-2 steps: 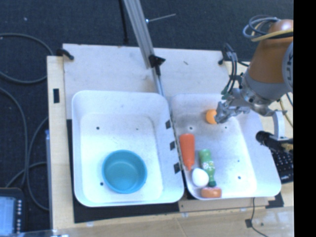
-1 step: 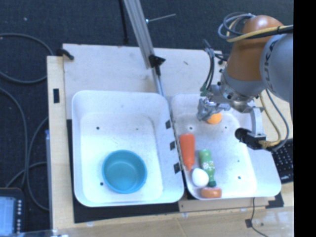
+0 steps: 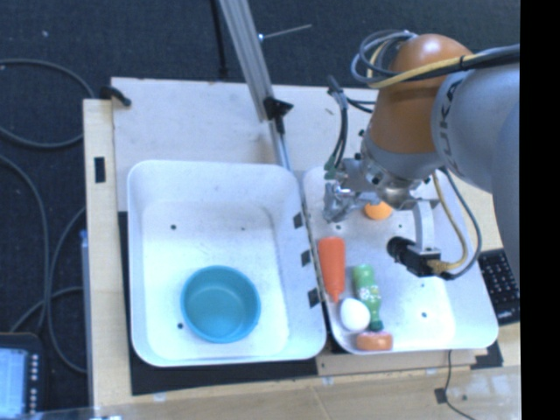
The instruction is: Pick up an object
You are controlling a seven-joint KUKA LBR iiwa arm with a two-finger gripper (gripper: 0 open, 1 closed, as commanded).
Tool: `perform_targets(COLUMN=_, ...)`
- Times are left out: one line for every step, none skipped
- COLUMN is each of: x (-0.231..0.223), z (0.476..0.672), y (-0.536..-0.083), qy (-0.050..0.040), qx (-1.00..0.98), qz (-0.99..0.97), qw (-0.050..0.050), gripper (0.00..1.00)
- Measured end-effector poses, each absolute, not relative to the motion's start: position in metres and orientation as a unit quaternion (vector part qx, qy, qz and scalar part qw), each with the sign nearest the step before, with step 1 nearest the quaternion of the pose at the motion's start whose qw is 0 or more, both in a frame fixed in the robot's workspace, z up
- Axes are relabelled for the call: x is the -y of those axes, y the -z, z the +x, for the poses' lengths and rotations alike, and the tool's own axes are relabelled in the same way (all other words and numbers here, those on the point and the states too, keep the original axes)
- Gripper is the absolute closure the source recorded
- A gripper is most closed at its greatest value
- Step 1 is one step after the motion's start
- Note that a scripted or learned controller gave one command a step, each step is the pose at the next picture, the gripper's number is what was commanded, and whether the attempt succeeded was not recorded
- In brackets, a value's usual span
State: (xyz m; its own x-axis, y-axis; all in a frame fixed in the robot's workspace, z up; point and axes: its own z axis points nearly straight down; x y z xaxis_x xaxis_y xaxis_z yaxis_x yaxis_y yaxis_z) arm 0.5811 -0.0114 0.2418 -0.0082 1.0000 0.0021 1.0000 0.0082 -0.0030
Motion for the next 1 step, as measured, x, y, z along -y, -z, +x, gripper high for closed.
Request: perform_targets(x=-0.0384, z=0.5852, y=-0.2504, qy=0.001, qx=0.711, qz=-0.703, qw=0.002, gripper=1.0)
